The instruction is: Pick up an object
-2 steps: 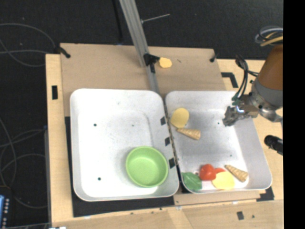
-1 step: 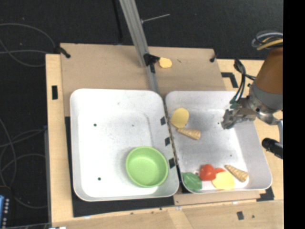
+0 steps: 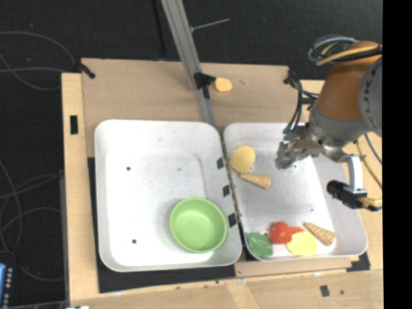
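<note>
Camera view: bare floor beside cone (image 3: 255, 180)

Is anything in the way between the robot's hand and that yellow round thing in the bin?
Nothing visible is. The hand hangs over the right bin, and just bare white floor lies between it and the yellow round thing. The cone lies just below that path.

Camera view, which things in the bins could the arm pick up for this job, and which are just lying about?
Candidates to pick up:
yellow round piece
cone
second cone
red piece
yellow flat piece
green piece
green bowl

Just lying about:
yellow bit on the bench, outside the bins
metal pole
</note>
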{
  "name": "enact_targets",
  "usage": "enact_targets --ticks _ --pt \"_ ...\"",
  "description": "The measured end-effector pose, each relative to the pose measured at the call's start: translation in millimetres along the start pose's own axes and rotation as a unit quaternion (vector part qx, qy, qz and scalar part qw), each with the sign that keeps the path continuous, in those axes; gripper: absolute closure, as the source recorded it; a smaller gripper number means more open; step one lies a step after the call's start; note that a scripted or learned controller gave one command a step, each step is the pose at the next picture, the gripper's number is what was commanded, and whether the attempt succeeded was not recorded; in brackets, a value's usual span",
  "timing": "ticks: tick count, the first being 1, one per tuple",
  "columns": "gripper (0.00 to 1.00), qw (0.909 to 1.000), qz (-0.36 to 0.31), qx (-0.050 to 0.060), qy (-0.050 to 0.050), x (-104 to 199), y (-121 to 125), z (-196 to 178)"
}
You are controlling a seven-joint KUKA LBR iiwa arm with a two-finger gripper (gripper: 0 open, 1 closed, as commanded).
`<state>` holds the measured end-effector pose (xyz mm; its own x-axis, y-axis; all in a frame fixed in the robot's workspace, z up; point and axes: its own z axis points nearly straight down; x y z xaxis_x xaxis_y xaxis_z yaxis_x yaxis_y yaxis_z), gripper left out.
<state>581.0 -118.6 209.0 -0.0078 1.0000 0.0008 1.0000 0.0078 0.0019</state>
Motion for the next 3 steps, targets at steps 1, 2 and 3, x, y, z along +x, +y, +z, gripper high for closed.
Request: enact_targets --ticks 1,2,3 --pt "1.0 1.0 0.0 -0.001 0.0 48.6 1.6 -15.4" --pt "1.0 1.0 -0.001 0.001 0.001 109.9 -0.6 -16.6" --pt "1.0 1.0 0.0 0.0 0.001 165.0 13.9 -16.8"
